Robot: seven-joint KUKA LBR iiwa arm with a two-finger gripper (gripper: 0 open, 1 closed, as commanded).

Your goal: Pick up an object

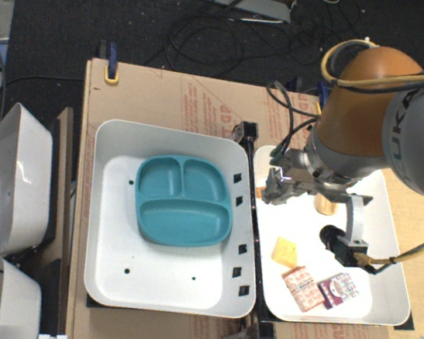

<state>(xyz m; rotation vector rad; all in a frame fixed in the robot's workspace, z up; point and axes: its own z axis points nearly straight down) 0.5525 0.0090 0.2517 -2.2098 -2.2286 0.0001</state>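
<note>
My gripper [278, 187] hangs over the upper left part of the right bin [391, 229], close to the divider between the bins, under the orange wrist band. Several small items lie in that bin: a yellow wedge [286, 252], a red-and-white packet [299, 285] and a purple-and-white packet [339, 287], all toward the front and below the gripper in the view. A tan object [324, 206] shows partly behind the wrist. Nothing is visibly held.
The left bin [104, 212] holds a teal divided plate [184, 202]. A black part with a cable [340, 245] hangs from the arm over the right bin. White containers [2, 190] stand off the bench at the left.
</note>
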